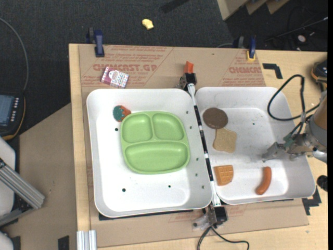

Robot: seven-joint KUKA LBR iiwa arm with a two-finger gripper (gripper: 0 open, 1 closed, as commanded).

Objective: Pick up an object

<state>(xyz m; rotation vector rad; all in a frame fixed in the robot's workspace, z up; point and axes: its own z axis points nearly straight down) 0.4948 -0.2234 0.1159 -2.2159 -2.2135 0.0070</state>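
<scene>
A dark carpeted floor surrounds the tabletop, a cardboard-covered board held down by blue clamps at its far corners, presumably so the surface stays put while the arm works. On it sit 2 shallow white bins side by side, touching along a central seam.

The left bin holds a green divided plate with 3 compartments, lying flat, and a small red and teal item tucked just beside the plate's far left corner.

The right bin carries the likely candidates for picking, spread loosely apart (handy, since a grasp needs room around its target): a brown round patty at the far left, a tan bread slice just near of it and about touching it, an orange cracker-like square nearer still against the seam, and a sausage lying on the near right.

The end effector reaches in from the right, low over the right bin, its tip just beyond the sausage's upper end. Whether its fingers are apart or together I cannot tell; nothing is visibly held between them. My guess is that the sausage is the closest target, though it lies at a slant and is rounded, so it could roll or slip aside under a poorly aligned pinch.

A small pink patterned packet rests on the cardboard, beyond the left bin.
</scene>
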